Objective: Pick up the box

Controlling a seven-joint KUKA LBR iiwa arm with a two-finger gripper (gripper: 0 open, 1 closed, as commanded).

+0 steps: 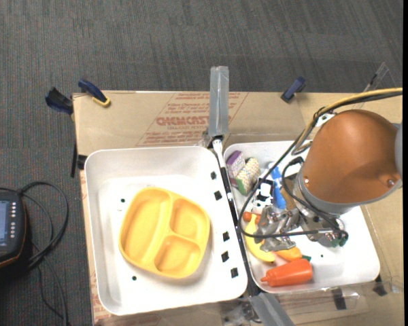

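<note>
Grey carpet, cardboard-topped counter (190,114). My jaws (285,228) low over right bin (367,263) clutter, seeking box (247,173); jaw state unreadable. Yellow plate (165,232) alone left.

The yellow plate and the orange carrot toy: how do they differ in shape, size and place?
The yellow plate is wide, flat and split into three compartments; the orange carrot toy is a small, tapered, solid piece. The plate lies alone in the left bin; the carrot lies in the right bin among other toys, near its front edge. The plate is far larger. Both look like smooth plastic.
</note>
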